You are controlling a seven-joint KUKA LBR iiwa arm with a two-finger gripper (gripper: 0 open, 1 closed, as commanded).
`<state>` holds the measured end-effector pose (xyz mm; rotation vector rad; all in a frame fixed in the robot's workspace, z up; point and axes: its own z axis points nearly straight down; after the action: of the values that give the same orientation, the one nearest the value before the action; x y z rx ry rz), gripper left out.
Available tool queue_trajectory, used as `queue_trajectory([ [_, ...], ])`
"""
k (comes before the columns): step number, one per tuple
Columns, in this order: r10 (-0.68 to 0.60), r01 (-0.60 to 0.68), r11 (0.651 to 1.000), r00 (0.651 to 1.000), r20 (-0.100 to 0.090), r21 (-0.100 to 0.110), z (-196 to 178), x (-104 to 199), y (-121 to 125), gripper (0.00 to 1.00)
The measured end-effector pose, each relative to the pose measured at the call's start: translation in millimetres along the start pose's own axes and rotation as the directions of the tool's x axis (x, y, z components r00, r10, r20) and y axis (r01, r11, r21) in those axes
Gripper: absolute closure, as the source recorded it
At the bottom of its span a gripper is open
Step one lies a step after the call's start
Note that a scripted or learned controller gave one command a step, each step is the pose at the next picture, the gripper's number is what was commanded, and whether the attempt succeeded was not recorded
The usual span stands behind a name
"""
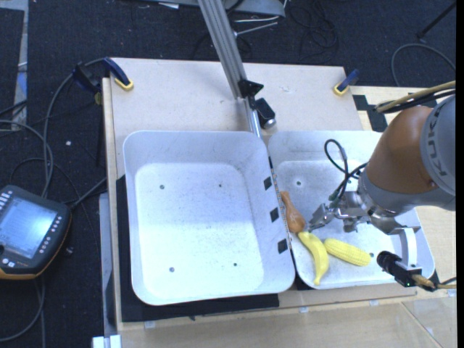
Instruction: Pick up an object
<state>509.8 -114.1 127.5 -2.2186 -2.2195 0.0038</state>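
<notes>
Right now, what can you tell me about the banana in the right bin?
The banana is yellow, smooth and curved, likely a plastic toy. It lies flat on the floor of the right bin, near the bin's front left corner, its upper end beside an orange-brown object and its side close to a yellow corn cob; whether they touch is unclear. The gripper sits just above it in the picture, not holding it.

The arm (413, 158) reaches in from the right — orange band uppermost, grey wrist below it, bent down and leftward. Its gripper (324, 216) points left and low, metal fingers (319, 214) slightly parted — nothing between them.
</notes>
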Motion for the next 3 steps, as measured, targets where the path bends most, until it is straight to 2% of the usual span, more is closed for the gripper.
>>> queue_trajectory([
  [1, 0.001, -0.001, 1.0, 1.0, 0.001, -0.002, 33.3, 0.0, -0.3, 0.0],
  [2, 0.001, -0.001, 1.0, 1.0, 0.001, -0.005, 21.7, -0.2, 0.5, 1.0],
  [3, 0.0, 0.0, 1.0, 1.0, 0.001, -0.008, -24.8, 2.2, 9.8, 1.0],
])
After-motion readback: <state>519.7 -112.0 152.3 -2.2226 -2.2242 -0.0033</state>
